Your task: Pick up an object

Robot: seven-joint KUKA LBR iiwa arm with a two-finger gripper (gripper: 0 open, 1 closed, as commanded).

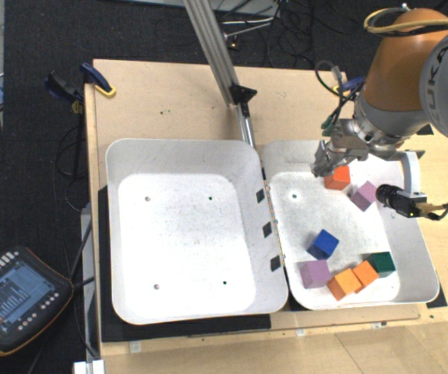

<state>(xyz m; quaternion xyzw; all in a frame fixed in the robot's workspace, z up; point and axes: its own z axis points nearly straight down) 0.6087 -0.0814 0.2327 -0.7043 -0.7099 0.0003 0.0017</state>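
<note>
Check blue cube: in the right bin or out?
In. The blue cube sits on the right bin floor, mid-bin.

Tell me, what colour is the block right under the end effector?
Orange. The block sits just below the end effector in the right bin, seen in the camera view.

a robotics lab is showing here: a wooden bench (169, 92) is bearing two white bins (122, 209), cables (286, 6) are trailing at twelve o'clock, and a teach pendant (13, 298) is lying at eight o'clock.
</note>
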